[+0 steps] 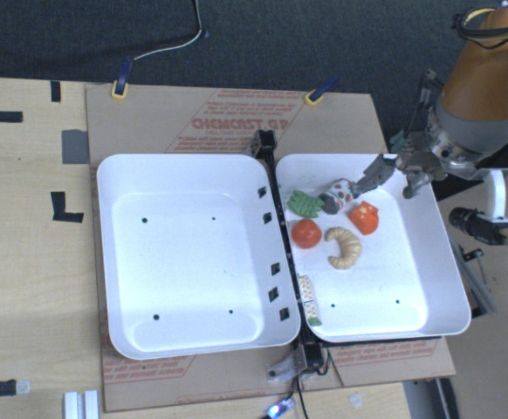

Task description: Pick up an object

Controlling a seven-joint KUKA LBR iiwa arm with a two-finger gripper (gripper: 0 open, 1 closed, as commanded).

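**Q.** What lies at the left of the figure?

**A.** The wooden counter, marked with dark tape. On it is a cardboard sheet, clamped at its far edge by two blue-and-yellow clips. The left bin, white and shallow, rests on this sheet.

**Q.** And across the middle seam?

**A.** The right bin touches the left bin along a row of black clips. All the candidate objects are in this right bin, grouped in its far-left part. Against the seam wall are a green piece, just nearer than it a red round fruit, and nearer still a narrow printed packet lying along the wall. To their right are a small white-and-red item touching a dark grey piece, a tan croissant, and an orange-red piece just beyond the croissant.

**Q.** Where are the jaws, and in what state?

**A.** Over the far-right part of the right bin, just right of the white-and-red item. They appear released: two dark fingers stand spread apart with nothing between them. No object is lifted.

**Q.** What is at the far right?

**A.** The arm, grey with an orange band, reaching in from the right.
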